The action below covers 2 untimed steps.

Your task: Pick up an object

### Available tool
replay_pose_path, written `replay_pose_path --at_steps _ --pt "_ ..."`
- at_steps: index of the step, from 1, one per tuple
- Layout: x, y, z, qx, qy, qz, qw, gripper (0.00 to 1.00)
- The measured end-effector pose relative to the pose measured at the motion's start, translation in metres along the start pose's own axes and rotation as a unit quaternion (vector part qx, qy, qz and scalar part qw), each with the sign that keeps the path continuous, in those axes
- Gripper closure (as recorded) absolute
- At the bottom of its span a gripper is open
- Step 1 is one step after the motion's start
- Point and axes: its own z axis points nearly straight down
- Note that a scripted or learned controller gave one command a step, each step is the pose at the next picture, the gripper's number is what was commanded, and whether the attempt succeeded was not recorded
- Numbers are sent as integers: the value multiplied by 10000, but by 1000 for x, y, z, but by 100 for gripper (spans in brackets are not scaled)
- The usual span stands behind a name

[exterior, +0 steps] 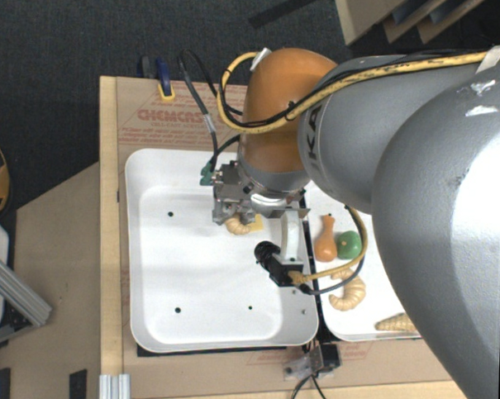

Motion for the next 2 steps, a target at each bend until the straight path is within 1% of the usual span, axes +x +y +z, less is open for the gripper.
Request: replay_pose_path --at_steps 1,2 --pt "-52 -17 -15 -24 0 34 10000 100" --pt "-28 -55 -164 -129 41 -20 9999 100"
